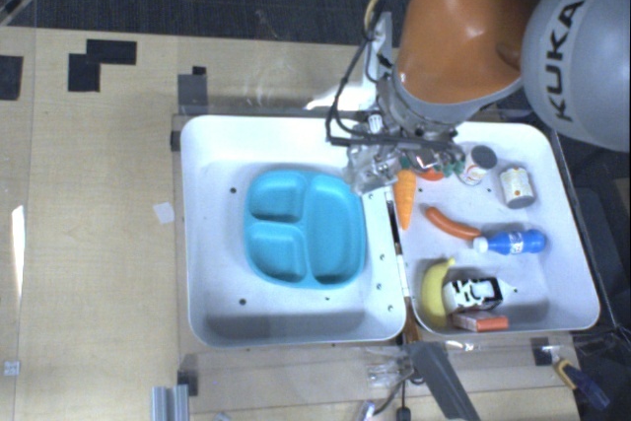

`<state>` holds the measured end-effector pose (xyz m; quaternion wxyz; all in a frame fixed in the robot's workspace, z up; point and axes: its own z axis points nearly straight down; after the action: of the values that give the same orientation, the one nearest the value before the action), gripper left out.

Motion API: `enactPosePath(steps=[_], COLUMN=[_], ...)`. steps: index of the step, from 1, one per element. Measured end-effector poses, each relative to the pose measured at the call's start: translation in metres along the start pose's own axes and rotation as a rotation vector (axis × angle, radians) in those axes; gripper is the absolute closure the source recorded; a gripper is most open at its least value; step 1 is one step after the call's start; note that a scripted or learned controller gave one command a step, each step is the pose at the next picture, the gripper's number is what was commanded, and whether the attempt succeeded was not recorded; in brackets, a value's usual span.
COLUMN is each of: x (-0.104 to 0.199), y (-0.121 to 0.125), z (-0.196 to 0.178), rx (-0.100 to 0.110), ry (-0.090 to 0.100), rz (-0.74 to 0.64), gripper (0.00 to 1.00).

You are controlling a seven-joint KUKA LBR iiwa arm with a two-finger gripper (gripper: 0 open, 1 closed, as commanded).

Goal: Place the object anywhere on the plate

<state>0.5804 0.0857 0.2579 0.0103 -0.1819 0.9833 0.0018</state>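
A blue plate (pixel 301 227) with three compartments lies in the left bin (pixel 212 212). An orange carrot (pixel 404 199) points down along the left edge of the right bin (pixel 562 212), next to the divider. My gripper (pixel 378 168) hangs over the divider between the bins, just above and left of the carrot's upper end and just beyond the plate's upper right corner. The wrist hides the gripper's tip, so I cannot tell whether it touches the carrot. Nothing lies on the plate.
The right bin also holds a red sausage (pixel 450 223), a blue bottle (pixel 513 242), a small can (pixel 515 186), a dark round lid (pixel 483 156), a banana (pixel 435 283), a black-and-white item (pixel 474 291) and an orange box (pixel 480 321). The bulky arm (pixel 463 35) overhangs the bins' far edge.
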Motion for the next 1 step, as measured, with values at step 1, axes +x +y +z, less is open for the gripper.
enactPosePath(steps=[1], x=[0.045], y=[-0.0029], z=[0.0717], rx=[-0.002], ry=[0.013], rz=[-0.208], gripper=[1.0])
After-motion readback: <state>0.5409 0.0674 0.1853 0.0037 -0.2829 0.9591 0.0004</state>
